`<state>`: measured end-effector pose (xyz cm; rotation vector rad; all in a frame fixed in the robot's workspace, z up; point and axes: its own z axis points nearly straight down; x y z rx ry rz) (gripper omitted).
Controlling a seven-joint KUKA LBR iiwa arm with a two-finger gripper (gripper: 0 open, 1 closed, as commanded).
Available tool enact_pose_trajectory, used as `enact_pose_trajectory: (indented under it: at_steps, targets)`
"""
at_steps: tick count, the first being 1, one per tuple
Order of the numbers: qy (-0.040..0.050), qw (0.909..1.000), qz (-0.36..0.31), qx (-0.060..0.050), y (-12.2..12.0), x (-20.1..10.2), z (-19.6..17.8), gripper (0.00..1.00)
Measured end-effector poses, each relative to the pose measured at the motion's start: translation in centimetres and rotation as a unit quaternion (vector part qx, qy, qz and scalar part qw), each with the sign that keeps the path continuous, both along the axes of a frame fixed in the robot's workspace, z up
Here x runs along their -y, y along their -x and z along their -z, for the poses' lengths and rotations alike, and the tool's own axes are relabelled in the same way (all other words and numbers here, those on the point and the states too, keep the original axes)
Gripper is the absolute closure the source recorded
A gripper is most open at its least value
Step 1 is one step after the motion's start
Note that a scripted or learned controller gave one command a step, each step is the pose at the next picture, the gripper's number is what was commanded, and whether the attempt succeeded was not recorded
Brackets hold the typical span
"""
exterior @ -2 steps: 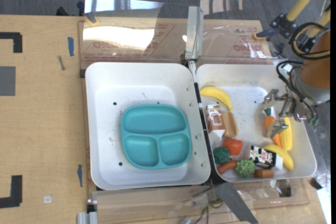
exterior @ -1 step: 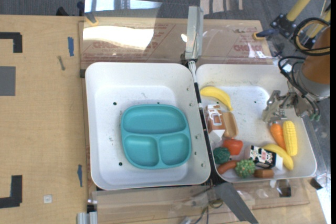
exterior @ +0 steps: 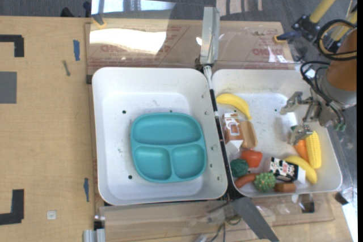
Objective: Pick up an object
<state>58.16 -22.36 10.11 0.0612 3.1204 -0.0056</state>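
The end effector [exterior: 303,116], fingers spread with nothing between them, hangs just above the corn [exterior: 312,147], likely to grab it.

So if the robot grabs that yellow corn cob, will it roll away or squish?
The yellow corn cob looks round and long, so it would probably roll if nudged sideways. It looks like smooth toy plastic, so likely stiff, light and a bit slippery. The gripper hangs right above it.

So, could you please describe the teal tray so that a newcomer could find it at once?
Look at the left white bin of the pair. Lying flat in its middle is the teal tray, rounded, with three compartments. It is the sole thing in that bin; the toy foods crowd the right bin.
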Motion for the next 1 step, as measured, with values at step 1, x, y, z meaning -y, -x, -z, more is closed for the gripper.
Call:
enact_pose_trajectory:
  at_steps: [1]
  targets:
    - [-0.0024,0.9955,0.095,-0.005,5.47,-0.05,1.26,0.00]
